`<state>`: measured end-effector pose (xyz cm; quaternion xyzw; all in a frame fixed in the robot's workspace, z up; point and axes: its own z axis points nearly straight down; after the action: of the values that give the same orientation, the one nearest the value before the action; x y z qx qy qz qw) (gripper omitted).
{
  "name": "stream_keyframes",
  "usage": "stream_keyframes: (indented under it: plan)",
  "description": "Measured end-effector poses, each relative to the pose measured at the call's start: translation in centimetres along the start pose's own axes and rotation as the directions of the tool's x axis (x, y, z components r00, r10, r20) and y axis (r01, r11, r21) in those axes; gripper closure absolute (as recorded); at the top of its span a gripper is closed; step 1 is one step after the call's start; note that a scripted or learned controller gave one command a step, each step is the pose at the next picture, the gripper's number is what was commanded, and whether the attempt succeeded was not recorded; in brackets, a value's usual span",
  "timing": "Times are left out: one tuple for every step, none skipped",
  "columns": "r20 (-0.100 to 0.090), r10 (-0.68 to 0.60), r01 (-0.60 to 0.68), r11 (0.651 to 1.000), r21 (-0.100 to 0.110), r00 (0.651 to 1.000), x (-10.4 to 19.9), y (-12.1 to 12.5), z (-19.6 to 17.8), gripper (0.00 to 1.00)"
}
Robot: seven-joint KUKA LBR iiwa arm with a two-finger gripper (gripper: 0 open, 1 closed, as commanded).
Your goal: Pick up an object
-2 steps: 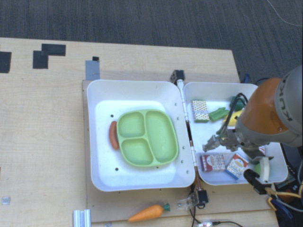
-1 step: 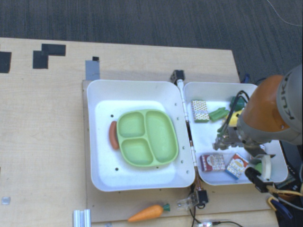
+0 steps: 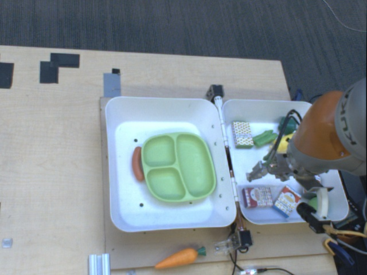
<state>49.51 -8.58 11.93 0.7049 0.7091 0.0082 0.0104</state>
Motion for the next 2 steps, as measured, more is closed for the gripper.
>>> stream_keyframes:
  plan:
    - [-0.002,0.006,-0.005,1.0,0.019,1.0,0.2,-0.7,3.2,0.0]
    - [-0.001,0.004,-0.004,1.0,0.013,1.0,0.2,-0.5,2.1,1.0]
